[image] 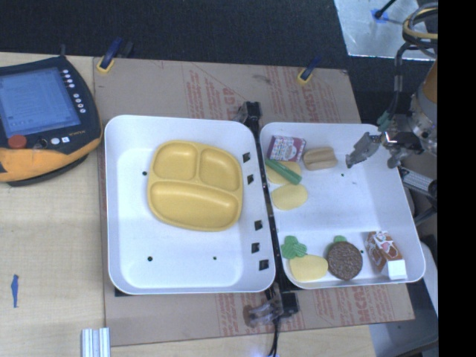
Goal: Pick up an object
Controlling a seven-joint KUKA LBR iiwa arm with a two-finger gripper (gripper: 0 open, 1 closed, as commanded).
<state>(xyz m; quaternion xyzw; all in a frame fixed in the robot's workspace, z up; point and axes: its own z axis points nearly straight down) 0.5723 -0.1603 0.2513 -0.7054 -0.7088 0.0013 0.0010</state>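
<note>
My gripper [376, 153] hangs over the far right part of the right bin [372, 207], reaching in from the right. Its two fingers stand apart, so it is open, and nothing sits between them. A tan bread piece [320, 158] lies just left of the nearer fingertip [360, 152], apart from it. A maroon packet [285, 148], a green bean pod [283, 172] and a pale yellow piece [288, 196] lie along the bin's left side. A brown round patty [344, 260] and a cake slice [382, 250] lie along the near wall.
A green broccoli piece [292, 248], a yellow piece [309, 268] and a small white block [396, 269] also lie at the right bin's near edge. The left bin [134, 259] holds a yellow divided plate [197, 184]. A control pendant [41, 114] rests at far left.
</note>
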